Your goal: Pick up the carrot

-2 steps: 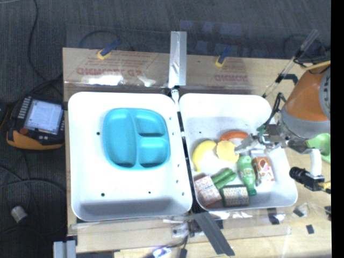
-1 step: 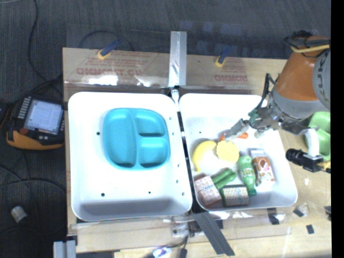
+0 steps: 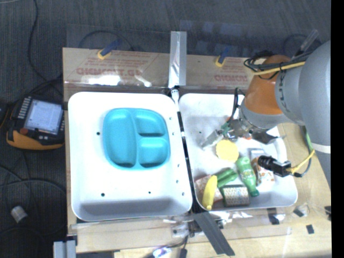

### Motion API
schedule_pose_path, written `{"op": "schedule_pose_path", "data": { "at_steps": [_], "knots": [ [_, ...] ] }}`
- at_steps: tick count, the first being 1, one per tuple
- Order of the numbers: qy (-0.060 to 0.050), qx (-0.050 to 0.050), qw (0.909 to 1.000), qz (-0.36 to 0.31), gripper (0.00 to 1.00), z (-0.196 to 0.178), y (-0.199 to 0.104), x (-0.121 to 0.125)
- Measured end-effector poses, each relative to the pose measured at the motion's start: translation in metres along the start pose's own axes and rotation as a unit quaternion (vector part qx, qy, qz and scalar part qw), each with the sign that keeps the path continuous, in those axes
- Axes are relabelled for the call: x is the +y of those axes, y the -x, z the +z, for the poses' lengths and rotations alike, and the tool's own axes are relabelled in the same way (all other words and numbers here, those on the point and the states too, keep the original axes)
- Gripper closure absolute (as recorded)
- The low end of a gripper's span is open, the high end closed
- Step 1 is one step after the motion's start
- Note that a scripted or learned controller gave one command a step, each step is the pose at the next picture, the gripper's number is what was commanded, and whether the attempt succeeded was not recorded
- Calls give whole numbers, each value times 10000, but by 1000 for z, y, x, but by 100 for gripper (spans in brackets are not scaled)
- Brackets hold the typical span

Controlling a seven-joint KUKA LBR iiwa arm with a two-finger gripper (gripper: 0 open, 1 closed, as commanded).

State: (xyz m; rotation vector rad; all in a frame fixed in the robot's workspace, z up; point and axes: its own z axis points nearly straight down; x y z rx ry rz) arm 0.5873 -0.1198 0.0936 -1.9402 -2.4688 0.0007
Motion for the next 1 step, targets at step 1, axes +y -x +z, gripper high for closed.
{"op": "schedule_pose_path", "data": {
  "at_steps": [1],
  "knots": [
    [-2,-14,9992,393,0,-30,57,-28]
  ]
}}
